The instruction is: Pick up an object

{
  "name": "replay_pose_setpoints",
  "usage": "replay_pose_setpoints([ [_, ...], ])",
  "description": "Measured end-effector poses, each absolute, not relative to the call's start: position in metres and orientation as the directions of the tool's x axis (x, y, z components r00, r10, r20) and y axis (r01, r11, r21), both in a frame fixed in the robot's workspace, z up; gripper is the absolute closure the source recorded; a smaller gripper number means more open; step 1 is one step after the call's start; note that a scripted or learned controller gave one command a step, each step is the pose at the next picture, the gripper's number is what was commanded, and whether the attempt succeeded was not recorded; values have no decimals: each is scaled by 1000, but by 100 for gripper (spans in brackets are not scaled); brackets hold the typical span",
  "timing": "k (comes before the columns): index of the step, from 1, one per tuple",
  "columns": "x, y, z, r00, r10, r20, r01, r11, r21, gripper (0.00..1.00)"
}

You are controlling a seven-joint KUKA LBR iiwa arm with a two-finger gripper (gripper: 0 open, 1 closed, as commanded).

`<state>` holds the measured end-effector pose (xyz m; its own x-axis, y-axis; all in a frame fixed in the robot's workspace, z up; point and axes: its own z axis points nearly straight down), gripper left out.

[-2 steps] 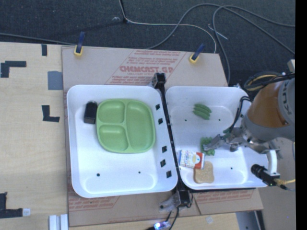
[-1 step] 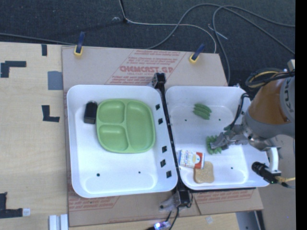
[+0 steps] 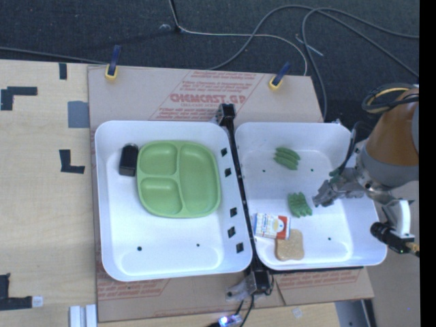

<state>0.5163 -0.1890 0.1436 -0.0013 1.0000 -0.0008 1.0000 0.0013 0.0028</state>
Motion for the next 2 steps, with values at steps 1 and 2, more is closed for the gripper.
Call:
replay_pose_setpoints([
  [1,516,-192,207,-2,1000,-2,1000,2,5,100],
  [2,517,-198,268,-2,1000,-3,1000,2,6,100],
])
